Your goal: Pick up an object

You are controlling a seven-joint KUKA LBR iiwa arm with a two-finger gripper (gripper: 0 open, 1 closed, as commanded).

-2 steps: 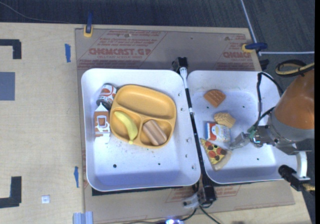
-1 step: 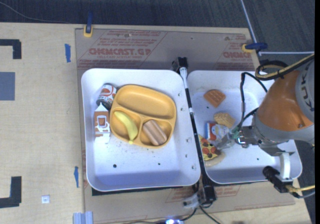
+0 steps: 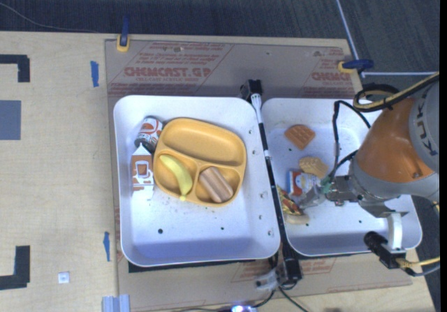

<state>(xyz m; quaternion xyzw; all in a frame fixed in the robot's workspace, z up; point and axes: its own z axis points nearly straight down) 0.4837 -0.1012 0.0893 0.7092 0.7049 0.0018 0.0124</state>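
Observation:
In the right bin point(image 3: 349, 237) my gripper point(image 3: 312, 194) is down low at the left side, its tip right beside a small red, white and blue packet point(image 3: 295, 181) and a yellow-and-red toy food piece point(image 3: 292, 206). I cannot make out anything between the tips. A tan round biscuit point(image 3: 312, 165) lies just above the gripper. Farther back sits an orange waffle-like piece point(image 3: 300, 136). The grey arm with its orange band point(image 3: 394, 146) covers the bin's right part.
The left bin point(image 3: 195, 241) holds a yellow divided plate point(image 3: 202, 139) with a banana point(image 3: 178, 174) and a sausage point(image 3: 216, 185). A can point(image 3: 147, 133) and an orange-and-white box point(image 3: 141, 171) lie left of the plate. A black ridge point(image 3: 262, 143) separates the bins.

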